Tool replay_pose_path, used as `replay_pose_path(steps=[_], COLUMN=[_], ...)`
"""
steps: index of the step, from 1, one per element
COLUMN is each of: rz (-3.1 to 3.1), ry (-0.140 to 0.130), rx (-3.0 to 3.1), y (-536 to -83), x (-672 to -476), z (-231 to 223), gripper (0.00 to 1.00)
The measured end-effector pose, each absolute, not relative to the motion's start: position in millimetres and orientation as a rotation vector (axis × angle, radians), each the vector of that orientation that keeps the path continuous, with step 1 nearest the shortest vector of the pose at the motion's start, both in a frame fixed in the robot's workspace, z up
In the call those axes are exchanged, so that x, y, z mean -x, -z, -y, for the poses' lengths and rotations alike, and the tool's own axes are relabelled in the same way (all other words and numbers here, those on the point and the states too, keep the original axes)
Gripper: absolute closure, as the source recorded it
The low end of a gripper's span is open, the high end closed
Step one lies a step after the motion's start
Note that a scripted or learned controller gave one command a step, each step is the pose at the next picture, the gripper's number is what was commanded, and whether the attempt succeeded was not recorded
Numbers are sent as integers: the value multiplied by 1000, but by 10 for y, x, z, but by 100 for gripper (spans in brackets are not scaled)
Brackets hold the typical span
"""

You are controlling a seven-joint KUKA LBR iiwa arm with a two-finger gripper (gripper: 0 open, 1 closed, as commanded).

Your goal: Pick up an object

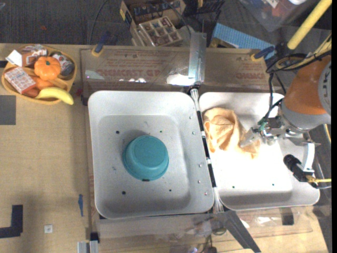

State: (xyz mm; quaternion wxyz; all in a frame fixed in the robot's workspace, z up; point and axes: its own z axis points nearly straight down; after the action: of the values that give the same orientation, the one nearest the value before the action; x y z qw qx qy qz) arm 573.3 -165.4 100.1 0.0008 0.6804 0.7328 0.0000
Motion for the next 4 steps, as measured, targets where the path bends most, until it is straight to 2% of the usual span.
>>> replay_pose_path(steps=[1, 2, 3, 4], rz=[-2294, -2294, -2428, -2422], ry=[-2, -2, -7, -11], rx=[-2139, -2139, -1982, -1979], y=[-1109, -1109, -896, -1015], x=[-5737, -5736, -5961, -5977], z=[1679, 1679, 1888, 1896], gripper=[100, 0, 0, 100])
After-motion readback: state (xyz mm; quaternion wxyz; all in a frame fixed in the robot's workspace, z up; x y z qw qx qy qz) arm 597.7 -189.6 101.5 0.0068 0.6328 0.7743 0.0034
